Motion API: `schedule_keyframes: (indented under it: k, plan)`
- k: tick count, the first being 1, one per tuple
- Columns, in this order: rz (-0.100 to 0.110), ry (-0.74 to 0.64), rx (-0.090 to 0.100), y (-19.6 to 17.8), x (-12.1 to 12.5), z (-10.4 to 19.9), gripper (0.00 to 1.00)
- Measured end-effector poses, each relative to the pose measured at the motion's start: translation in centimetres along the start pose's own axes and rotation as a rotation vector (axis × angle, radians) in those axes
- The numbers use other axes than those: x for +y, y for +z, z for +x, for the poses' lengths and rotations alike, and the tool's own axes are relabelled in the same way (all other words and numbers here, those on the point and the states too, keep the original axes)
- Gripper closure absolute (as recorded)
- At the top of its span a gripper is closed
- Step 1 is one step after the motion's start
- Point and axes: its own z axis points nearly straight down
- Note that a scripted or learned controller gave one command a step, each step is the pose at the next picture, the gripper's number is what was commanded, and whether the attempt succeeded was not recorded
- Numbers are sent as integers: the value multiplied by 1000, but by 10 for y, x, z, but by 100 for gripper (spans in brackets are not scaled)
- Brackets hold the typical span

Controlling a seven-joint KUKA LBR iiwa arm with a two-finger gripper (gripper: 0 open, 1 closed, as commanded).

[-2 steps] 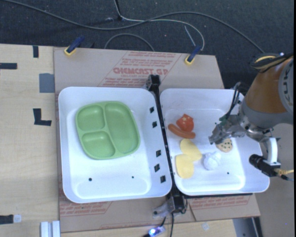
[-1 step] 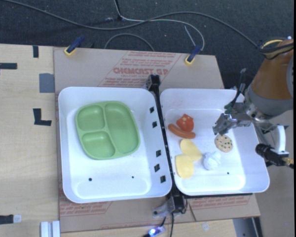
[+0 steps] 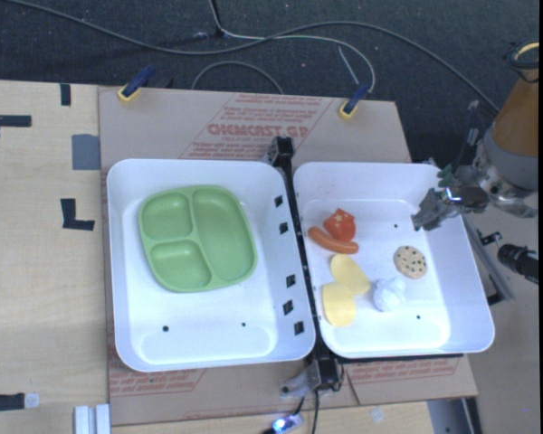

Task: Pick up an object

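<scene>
Nothing picked yet, as far as I can judge. The gripper (image 3: 431, 213) sits at the upper right of the right bin (image 3: 466, 328), near the rim, with the arm (image 3: 511, 147) coming in from the right. It's dark and small from where I stand; I can't tell its state, and I see nothing carried under it. So the whole grasp looks left to do: move over an item, descend, close, lift.

Candidate objects all lie in the right bin, toward its left and middle:
- red tomato-like piece (image 3: 341, 221), touching or just beside an orange sausage-shaped piece (image 3: 331, 239) below it
- two pale yellow flat pieces, one (image 3: 349, 269) above the other (image 3: 338, 305) (they overlap or touch, hard to say which)
- round tan cookie with dark chips (image 3: 410, 261), flat, apart from the rest and nearest the gripper
- small white roundish thing (image 3: 386, 295), just right of the yellow pieces, detail washed out against the bin

The cookie looks like the easiest target by position, though flat items may be awkward to pinch. The tomato is the bulkiest.

The left bin (image 3: 122, 242) holds a green divided plate (image 3: 197, 238) with three compartments, nothing in them, well apart from the gripper.
</scene>
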Motion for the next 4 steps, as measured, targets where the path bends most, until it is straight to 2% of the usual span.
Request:
schedule_keyframes:
  k: [3,4]
  plan:
    - [9,-5,3,26,1,164,100]
    - [7,-6,4,21,2,212,100]
